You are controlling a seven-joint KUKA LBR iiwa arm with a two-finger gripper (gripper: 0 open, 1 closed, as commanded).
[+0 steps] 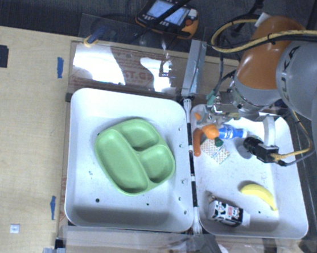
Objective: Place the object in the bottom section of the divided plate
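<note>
The carrot, orange with a green tip, lies in the right bin near its far left corner, beside a small bottle with a blue cap and a netted packet. The claw hangs just above this cluster; whether it is spread or pressed together I cannot tell. A banana lies nearer the front of the same bin, and a black-and-white carton rests by the front edge. In the left bin the green plate sits in the middle, well apart from the carrot.
</note>
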